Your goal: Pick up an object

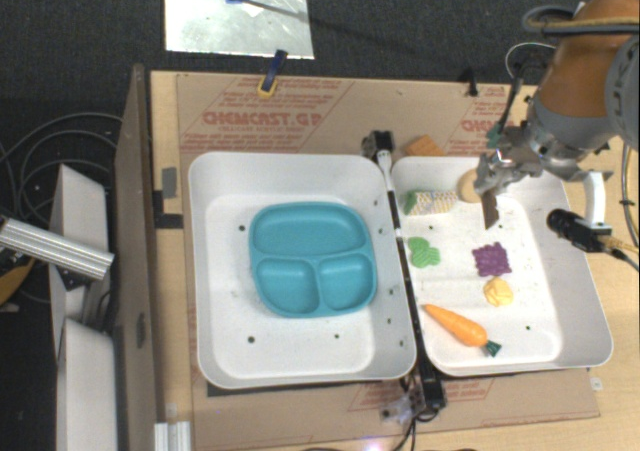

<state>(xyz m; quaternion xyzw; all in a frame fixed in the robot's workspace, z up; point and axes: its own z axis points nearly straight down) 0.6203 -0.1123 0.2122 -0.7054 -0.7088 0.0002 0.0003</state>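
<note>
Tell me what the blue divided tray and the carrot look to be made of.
Blue tray: likely molded plastic, given its uniform colour, soft sheen and rounded compartments. Carrot: probably a plastic or rubber toy, since its orange is smooth and even with a stubby green tip; which of the two cannot be told.

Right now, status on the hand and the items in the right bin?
Hand above right bin, near corn, nothing seen held. Carrot, grapes, lemon lie loose. Nothing in the way.

Divided tray [312, 272] in left bin [225, 239], carrot [457, 326], grapes [491, 259], corn [432, 202] in right bin [560, 339]
</note>
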